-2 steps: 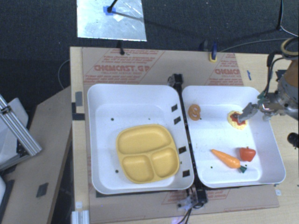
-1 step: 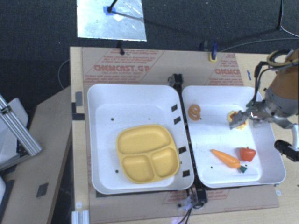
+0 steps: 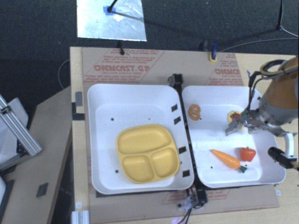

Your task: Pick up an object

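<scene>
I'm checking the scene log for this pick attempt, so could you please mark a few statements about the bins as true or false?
1. The yellow tray lies in the left bin. True.
2. The carrot lies in the left bin. False: it is in the right bin.
3. The red pepper sits beside the carrot. True.
4. The gripper hovers over the tray. False: it is over the right bin.
</scene>
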You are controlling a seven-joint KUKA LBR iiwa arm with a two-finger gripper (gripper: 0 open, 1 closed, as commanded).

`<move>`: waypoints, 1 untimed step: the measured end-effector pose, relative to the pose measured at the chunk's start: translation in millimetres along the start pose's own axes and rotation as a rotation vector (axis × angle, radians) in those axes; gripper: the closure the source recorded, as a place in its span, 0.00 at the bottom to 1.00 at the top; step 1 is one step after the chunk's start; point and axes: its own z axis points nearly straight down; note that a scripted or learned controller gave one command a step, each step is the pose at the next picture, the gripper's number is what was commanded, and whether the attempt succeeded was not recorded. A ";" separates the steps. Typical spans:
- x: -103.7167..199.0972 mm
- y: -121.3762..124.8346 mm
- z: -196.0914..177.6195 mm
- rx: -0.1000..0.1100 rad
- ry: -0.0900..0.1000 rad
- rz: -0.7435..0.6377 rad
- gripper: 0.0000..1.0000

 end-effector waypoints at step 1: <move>0.3 0.5 37.1 -0.001 0.000 0.000 0.00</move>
